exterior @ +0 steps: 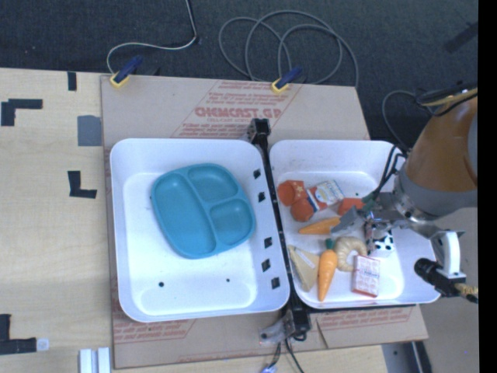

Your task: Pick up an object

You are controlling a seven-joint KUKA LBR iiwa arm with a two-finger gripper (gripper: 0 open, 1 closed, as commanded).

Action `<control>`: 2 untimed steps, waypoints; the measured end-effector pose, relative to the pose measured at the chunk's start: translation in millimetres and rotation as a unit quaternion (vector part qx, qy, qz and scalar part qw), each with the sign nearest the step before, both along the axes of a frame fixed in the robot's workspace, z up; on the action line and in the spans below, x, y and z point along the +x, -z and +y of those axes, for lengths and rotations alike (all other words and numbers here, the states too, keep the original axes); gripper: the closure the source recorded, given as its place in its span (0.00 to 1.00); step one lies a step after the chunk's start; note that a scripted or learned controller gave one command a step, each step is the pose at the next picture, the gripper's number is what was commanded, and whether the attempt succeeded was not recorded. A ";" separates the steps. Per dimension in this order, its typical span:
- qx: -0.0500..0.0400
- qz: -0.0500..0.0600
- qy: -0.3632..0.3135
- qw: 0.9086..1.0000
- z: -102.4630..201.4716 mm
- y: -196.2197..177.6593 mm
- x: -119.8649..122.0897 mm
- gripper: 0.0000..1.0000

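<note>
You are at the reach-in step: the gripper (365, 222) sits low over the right bin (342, 152), amid the clutter at about three o'clock from that bin's middle, and no item can be seen between its fingers. Whether they are spread or pressed together you cannot tell — the dark wrist hardware blurs into the toys beneath it.

The candidates all lie in that bin. A red tomato-like ball (290, 192) sits at ten o'clock, with a small red-and-white packet (324, 193) just beside it. A slim carrot (320, 227) lies near the middle, touching or nearly touching the gripper's tip. A fatter carrot (327, 273) points toward six o'clock, a pale wedge (303, 266) lies just beside it, and a pink-and-white box (366, 275) rests at five o'clock.

The left bin (128, 231) holds a blue divided plate (203, 209).

The next move likely calls for settling on one piece — the slim carrot looks closest — and closing squarely across it, since the neighbours crowd in.

Red print on the cardboard sheet (233, 111) under the bins reads roughly "CHEMCAST GP"; the smaller lines and the packet labels are too small to read.
</note>
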State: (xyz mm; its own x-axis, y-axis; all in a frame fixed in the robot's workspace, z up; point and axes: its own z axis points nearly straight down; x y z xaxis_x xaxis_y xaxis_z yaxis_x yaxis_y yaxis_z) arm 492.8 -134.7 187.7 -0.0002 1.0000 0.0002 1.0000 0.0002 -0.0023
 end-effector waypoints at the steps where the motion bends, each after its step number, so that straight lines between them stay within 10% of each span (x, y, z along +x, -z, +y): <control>1: 0.000 -0.001 0.000 1.000 24.9 86.9 -7.7 0.00; 2: -0.001 -0.003 -0.001 1.000 29.3 101.3 62.0 0.00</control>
State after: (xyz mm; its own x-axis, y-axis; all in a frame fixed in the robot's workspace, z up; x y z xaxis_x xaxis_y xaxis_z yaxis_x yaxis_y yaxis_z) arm 554.8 -105.5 86.5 -0.0015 1.0000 -0.0009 1.0000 0.0015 0.0042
